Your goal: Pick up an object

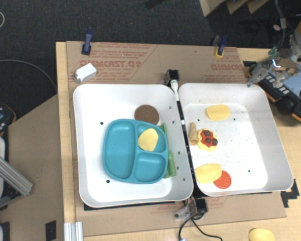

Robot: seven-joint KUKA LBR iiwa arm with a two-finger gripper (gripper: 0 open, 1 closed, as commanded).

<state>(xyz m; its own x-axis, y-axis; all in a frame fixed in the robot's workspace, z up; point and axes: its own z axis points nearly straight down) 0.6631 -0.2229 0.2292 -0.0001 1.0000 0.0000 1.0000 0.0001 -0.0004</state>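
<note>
Beside the right bin (271, 134), jaws (258, 73) hover, state unclear; pizza slice (207, 140) lies inside.

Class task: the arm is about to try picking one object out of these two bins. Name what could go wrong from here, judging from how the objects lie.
1. The red disc touches the yellow piece in the right bin, so a grab may catch both or neither.
2. The yellow piece lies inside the blue tray; its divider walls could block the fingers.
3. The gripper is outside the bins, so it has far to travel.
</note>
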